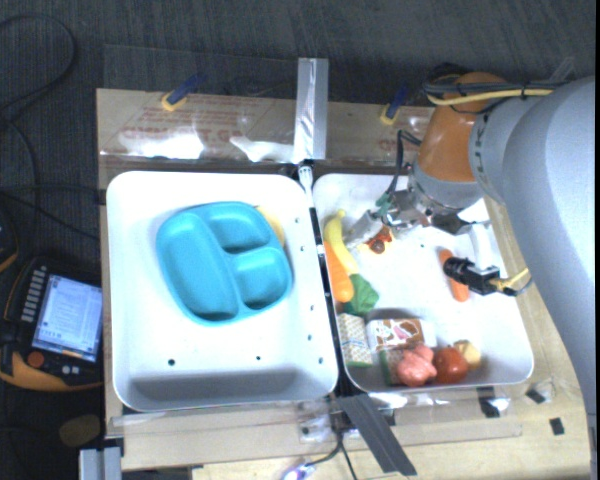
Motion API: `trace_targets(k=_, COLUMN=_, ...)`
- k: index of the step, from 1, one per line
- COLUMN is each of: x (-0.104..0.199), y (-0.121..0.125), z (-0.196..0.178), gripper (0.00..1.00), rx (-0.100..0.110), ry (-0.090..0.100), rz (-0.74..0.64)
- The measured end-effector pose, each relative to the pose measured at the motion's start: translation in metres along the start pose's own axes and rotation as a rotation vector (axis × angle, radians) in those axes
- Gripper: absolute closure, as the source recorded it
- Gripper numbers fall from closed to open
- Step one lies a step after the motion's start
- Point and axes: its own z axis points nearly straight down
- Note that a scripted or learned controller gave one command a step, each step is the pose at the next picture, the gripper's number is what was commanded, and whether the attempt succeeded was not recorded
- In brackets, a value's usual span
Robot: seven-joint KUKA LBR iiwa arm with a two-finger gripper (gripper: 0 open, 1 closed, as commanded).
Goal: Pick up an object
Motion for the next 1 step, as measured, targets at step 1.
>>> trace_targets(k=1, x=-0.0002, y=0.0002, z=-0.0096, gripper=1.00, rx=0.002, ry=-0.003, rz=-0.001)
